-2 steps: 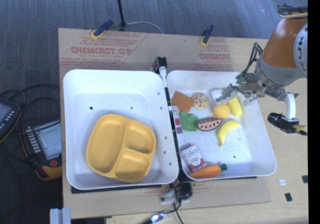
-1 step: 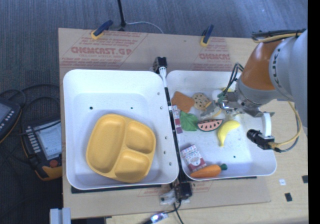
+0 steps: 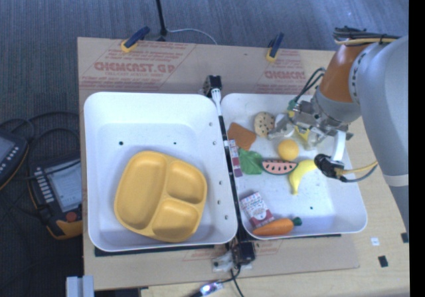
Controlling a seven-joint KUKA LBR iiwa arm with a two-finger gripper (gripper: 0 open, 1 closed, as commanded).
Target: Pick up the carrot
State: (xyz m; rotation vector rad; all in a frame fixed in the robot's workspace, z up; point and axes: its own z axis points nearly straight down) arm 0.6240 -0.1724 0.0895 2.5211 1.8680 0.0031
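- Looking down at a slant on a table (image 3: 119,70) covered with printed cardboard, the view takes in two shallow white bins side by side.
- The left bin (image 3: 106,116) holds a yellow divided tray (image 3: 161,195).
- The right bin (image 3: 345,212) holds a scatter of toy foods, and the grey arm with its orange band (image 3: 342,76) reaches into it from the right edge of the view.
- The pincer (image 3: 302,124) sits low at the far side of the right bin, just above an orange ball (image 3: 288,149) and beside a speckled round cookie (image 3: 264,123). Its shape is tangled with cables and small parts, so how far it is open cannot be told, and nothing can be seen held in it.
- The carrot (image 3: 273,226), orange with a green tip, lies at the near edge of the right bin, close to the front wall.
- It lies well apart from the pincer, towards the viewer and slightly left, with a watermelon slice (image 3: 279,167) and a banana (image 3: 302,175) between the two.
- Its long axis runs roughly left to right, along the front wall, green tip pointing right.
- A small red and white packet (image 3: 255,207) rests just beside the carrot, on its far side.
- Judging from this layout, the pincer would likely need to cross the bin towards the near wall and close across the carrot's narrow width.
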